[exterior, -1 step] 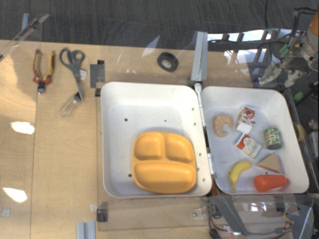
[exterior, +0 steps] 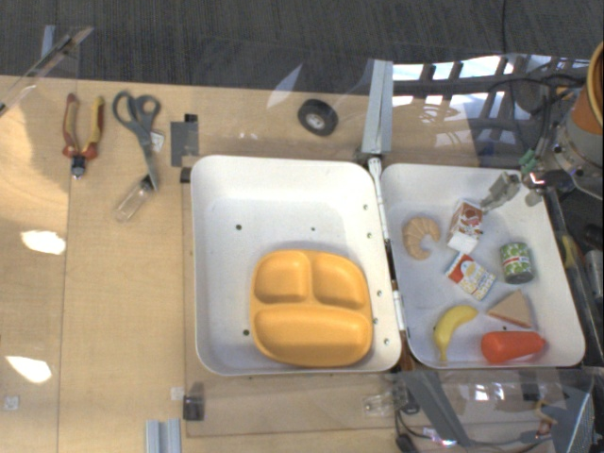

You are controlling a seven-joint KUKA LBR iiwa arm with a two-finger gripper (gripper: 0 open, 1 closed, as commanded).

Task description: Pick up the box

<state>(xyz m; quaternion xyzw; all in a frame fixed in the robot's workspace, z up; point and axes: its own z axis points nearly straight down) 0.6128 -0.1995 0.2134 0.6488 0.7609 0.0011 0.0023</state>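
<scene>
Two small red-and-white boxes lie in the right bin (exterior: 557, 253). One box (exterior: 466, 223) is near the bin's middle top, and the other box (exterior: 471, 276) lies just below it. My gripper (exterior: 503, 189) hangs over the bin's upper right part, just up and to the right of the upper box. It looks close to that box, and nothing shows in its grasp. The grey arm with its orange band (exterior: 595, 102) comes in from the right edge.
The right bin also holds a croissant (exterior: 421, 235), a green can (exterior: 516, 261), a banana (exterior: 451, 328), a tan wedge (exterior: 512, 310) and a red vegetable (exterior: 512, 346). A yellow divided tray (exterior: 310, 307) lies in the left bin (exterior: 226, 253). Scissors (exterior: 142, 130), pliers (exterior: 79, 130) and a tape roll (exterior: 318, 116) lie on the bench.
</scene>
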